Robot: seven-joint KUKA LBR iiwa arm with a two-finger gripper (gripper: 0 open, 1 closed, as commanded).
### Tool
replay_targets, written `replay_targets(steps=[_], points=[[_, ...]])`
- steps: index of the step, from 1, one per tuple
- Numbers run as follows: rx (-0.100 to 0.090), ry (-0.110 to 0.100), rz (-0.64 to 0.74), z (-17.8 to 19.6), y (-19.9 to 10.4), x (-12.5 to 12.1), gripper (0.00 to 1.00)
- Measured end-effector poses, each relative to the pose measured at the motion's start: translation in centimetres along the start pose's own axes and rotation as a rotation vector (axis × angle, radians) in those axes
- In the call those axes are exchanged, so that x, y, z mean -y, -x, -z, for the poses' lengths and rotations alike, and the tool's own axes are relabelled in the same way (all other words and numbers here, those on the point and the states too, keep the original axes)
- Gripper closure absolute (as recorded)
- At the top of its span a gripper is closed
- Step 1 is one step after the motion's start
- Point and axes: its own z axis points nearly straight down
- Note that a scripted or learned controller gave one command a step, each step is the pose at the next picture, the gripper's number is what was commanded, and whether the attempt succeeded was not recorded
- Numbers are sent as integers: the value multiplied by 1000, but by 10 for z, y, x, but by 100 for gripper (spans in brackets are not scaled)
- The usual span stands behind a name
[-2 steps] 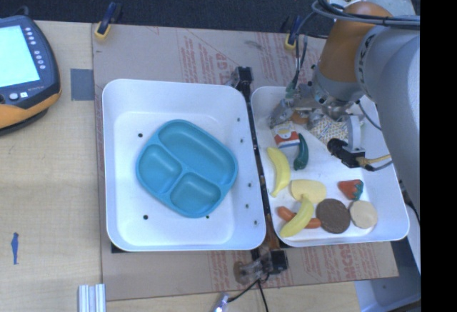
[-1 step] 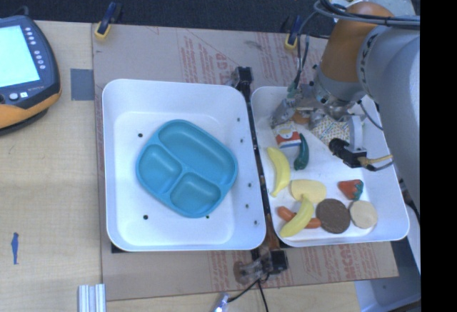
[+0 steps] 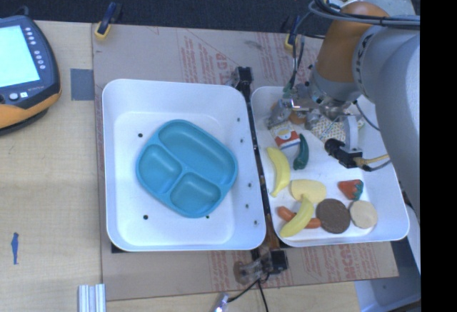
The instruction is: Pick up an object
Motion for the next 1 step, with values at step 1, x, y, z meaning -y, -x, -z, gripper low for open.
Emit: replay_targets(steps=[1], points=[[3,3,2,-1,15,96,0]])
